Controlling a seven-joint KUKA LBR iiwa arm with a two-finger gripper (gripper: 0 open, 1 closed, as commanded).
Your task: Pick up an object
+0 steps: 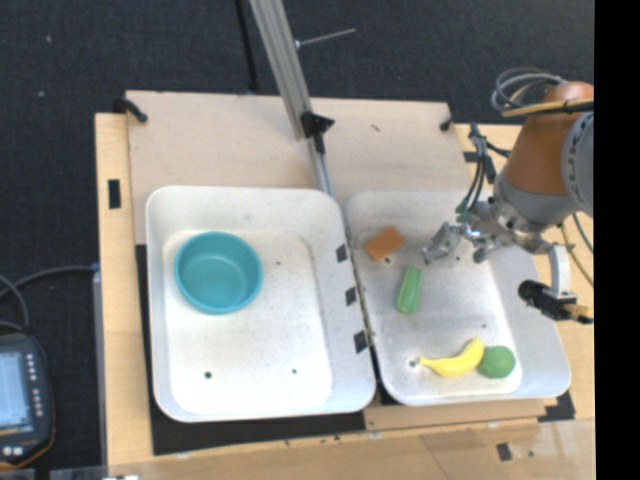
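Hovering over the right bin [540, 363], the gripper [458, 243] is seen with fingers apart and nothing between them, apparently positioned for a descent on the green block [409, 290] just below, beside the orange block [384, 243]

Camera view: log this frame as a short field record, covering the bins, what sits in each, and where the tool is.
left bin: holds a teal bowl, upright, toward its left side
right bin: holds four items
orange block: upper left of right bin
green cylinder: just below the orange block, apart from it
banana: near the front edge, its tip beside a green ball
tool: over the right bin's upper part, right of the orange block, nothing seen between its fingers
task state: no object picked up yet
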